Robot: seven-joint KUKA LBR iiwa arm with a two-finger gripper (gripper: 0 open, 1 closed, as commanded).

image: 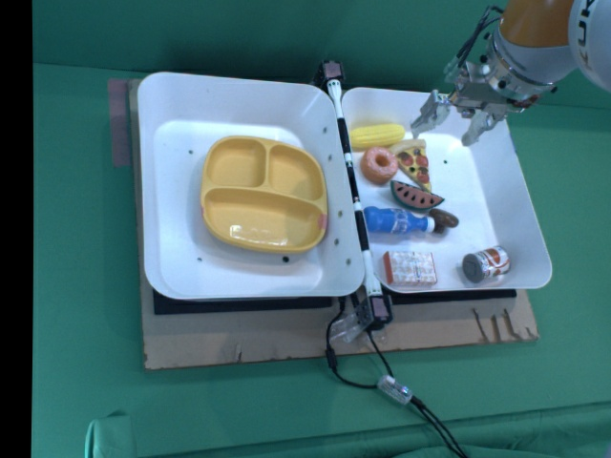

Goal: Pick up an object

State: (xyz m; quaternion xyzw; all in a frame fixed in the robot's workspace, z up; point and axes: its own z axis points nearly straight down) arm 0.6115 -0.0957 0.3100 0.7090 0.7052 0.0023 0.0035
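From my remote station I see the green table point(86, 256) carrying 2 white bins, the left bin point(172, 122) well to the left of the end effector and the right bin point(520, 227) beneath it. The yellow 3-compartment tray point(263, 194) lies in the left bin, far from the end effector. The grey arm point(549, 12) with its orange band reaches in from the right, and my end effector point(451, 120) hangs spread wide over the right bin's far end, gripping nothing.

Just left of the end effector and below it lie the corn cob point(377, 135), the pizza slice point(413, 164) and the donut point(379, 165). Nearer the camera come the blue bottle point(396, 221), the watermelon slice point(416, 197), the red-and-white box point(410, 268) and the can point(486, 263), all apart from the fingers.
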